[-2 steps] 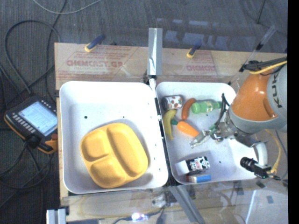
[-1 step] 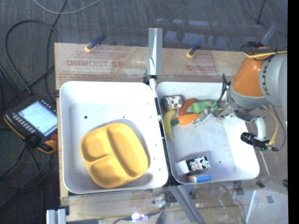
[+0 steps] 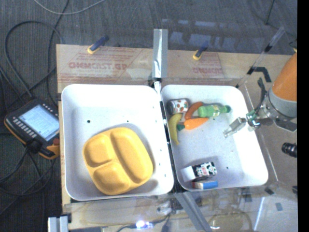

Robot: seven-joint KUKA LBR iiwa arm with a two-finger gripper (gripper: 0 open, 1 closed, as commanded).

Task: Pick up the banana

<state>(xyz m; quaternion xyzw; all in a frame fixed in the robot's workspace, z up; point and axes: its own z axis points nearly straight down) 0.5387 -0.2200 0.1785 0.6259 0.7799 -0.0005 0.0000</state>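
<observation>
Both white bins [image 3: 116, 93] look like smooth, matt plastic; the yellow divided tray [image 3: 118, 159] is glossy plastic, the tabletop [image 3: 120, 64] bare wood, the claw [image 3: 237, 126] shiny metal

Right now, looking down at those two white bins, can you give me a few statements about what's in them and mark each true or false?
1. The banana lies in the right bin, near its left wall. True.
2. The yellow divided tray sits in the right bin. False: it is in the left bin.
3. The gripper holds the banana. False: it is over the right side of that bin, apart from the banana.
4. A carrot lies beside the banana. True.
5. The green bottle stands upright. False: it lies on its side.
</observation>
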